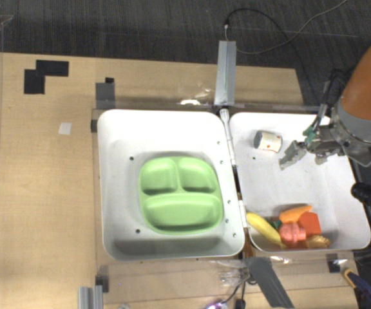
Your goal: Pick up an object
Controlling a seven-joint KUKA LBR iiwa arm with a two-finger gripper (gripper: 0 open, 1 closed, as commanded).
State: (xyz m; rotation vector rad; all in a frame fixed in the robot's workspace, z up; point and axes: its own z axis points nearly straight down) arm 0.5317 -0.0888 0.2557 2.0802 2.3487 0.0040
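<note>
Hovers over the right bin (356, 192): end effector (299, 150), fingers spread, gripping nothing. Lies just to its left, near the far wall: small white cylinder (267, 141) on its side, long axis roughly left-right. Sit well apart, at the near wall: banana (263, 228), carrot (294, 212), other toy food.

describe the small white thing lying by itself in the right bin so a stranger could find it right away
Start at the right bin, the one without the green tray. Look to its far left corner, near the divider between the bins: a small white cylinder lies there on its side. Unlike the banana and the orange and red toys heaped at the near edge, it is pale and sits alone.
</note>
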